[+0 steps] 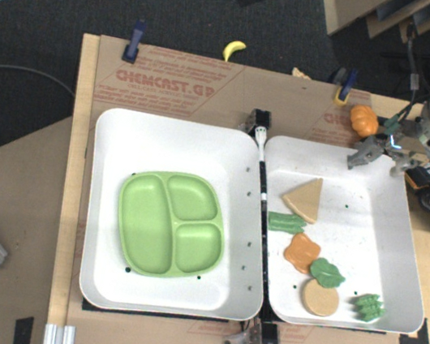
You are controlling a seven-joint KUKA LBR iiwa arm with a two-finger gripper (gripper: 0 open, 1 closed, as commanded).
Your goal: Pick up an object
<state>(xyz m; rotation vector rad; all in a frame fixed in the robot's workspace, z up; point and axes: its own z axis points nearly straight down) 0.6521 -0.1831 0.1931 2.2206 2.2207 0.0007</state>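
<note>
Upper right, gripper (pixel 377 151) hangs over the right bin's (pixel 396 265) top edge; can't tell its jaw state. Nearest item, tan wedge (pixel 304 199), lies lower left of it.

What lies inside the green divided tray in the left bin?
The green divided tray shows three bare compartments with nothing lying in them. The bin floor beneath it is covered.

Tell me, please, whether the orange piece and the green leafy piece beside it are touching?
Touching: the camera view shows the green leafy piece overlapping the orange piece at its lower right edge, with no gap.
</note>
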